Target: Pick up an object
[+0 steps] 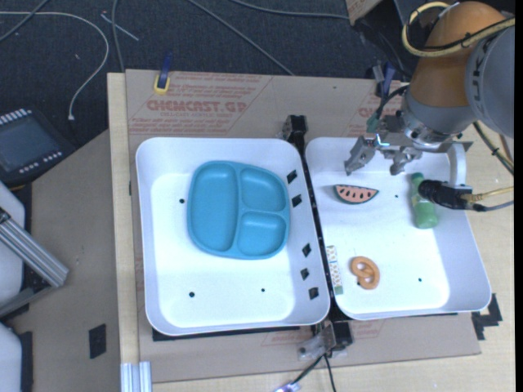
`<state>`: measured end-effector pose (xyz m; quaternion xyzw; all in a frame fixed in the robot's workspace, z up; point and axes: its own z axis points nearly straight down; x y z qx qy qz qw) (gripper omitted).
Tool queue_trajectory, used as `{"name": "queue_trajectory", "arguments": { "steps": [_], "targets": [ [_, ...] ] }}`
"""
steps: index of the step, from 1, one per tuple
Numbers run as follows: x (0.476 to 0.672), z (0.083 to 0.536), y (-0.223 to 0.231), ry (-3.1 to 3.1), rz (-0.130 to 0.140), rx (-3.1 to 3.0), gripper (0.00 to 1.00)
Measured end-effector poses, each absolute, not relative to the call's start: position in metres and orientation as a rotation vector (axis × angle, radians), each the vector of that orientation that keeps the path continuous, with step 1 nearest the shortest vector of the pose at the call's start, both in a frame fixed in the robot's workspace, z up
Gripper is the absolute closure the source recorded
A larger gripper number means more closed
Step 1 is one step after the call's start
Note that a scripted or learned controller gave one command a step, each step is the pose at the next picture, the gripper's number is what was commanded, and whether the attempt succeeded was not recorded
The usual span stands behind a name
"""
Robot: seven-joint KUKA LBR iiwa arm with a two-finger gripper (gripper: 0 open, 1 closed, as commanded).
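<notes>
Jaws (377,161) spread wide — holding nothing — above watermelon slice (356,193).

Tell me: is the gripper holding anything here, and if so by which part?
Nothing is held. The gripper hangs open above the right bin, its jaws apart with no object between them; the watermelon slice lies just below, untouched.

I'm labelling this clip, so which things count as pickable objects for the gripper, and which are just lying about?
For the job:
gripper, open
watermelon slice
pretzel
green object

Lying about:
blue divided plate in the left bin
cardboard sheet
cables
</notes>
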<state>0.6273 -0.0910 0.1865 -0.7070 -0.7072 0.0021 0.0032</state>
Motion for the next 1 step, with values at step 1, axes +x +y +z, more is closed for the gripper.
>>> {"name": "queue_trajectory", "arguments": {
  "steps": [1],
  "targets": [
    [0.6219, 0.1251, -0.0951, -2.216, 0.007, -2.217, 0.0]
  ]
}}
